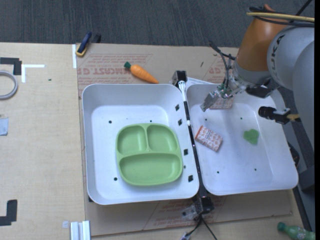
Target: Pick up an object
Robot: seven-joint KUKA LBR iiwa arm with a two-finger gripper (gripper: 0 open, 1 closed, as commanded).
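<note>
Scanning near to far:
Near edge: a green bottle (295, 229) lies at the bottom right corner, off the bins; a clamp (199, 207) sits at the bins' near junction.
Left bin (95, 134): holds a green plate (148, 154) with three compartments, set centrally; bare white floor rings it on all sides.
Right bin (280, 179): its near half is bare floor, the widest open room.
Packet (209, 138): a small red and white patterned packet lies flat near the right bin's left wall; its print is too small to read.
Green piece (251, 136): a small green object rests toward the bin's right side, well apart from the packet.
Claw (219, 98): hangs low over the right bin's far left corner, near the rim and divider; whether its fingers are spread or closed cannot be told. The packet lies nearer the viewer than the claw, apart from it.
Arm (280, 39): grey with an orange band, reaching in from the right; letters "KU" show on its grey shell.
Far side: a carrot (142, 72) lies on cardboard (150, 54) beyond the left bin; mirrored red print there cannot be read with certainty.
</note>
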